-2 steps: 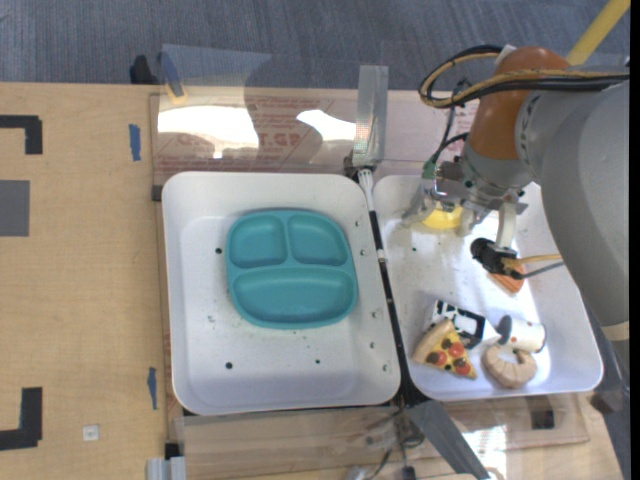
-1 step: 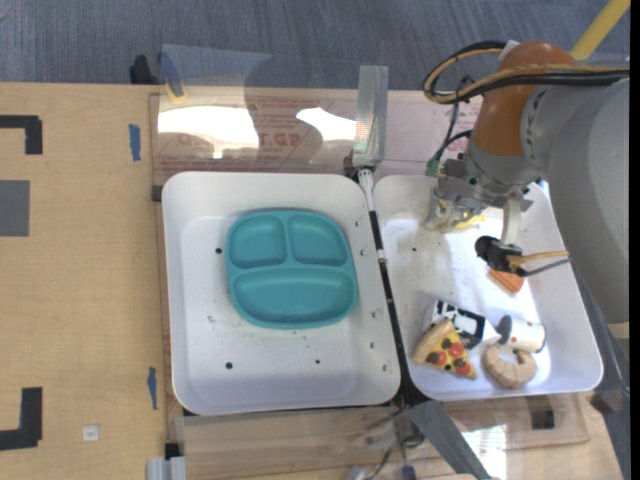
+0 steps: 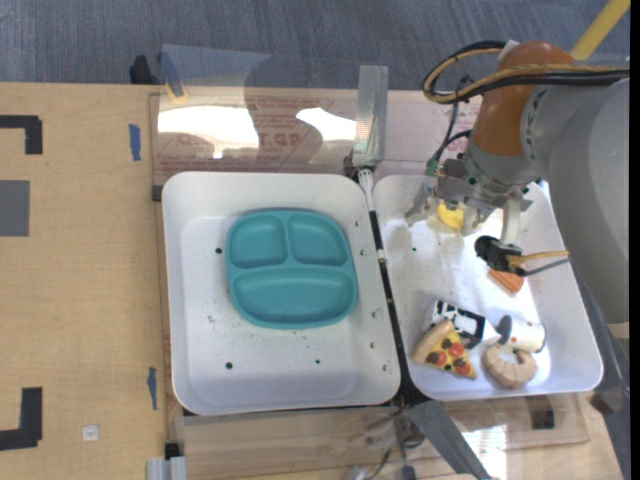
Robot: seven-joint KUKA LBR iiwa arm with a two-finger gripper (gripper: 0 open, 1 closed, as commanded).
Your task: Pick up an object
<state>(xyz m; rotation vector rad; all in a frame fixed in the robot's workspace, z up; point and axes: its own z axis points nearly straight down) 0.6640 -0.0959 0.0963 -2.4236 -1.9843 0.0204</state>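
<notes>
My gripper is low over the far part of the right bin. A small yellow object lies right under it, partly hidden by the gripper body, and I cannot tell whether it is gripped. An orange wedge lies just to the gripper's near right. Near the front of the bin are a toy pizza slice, a beige doughnut-like piece, a small black-and-white item and a white and brown piece.
The left bin holds a teal divided plate at its middle. A raised divider runs between the two bins. A clear plastic panel stands behind the bins.
</notes>
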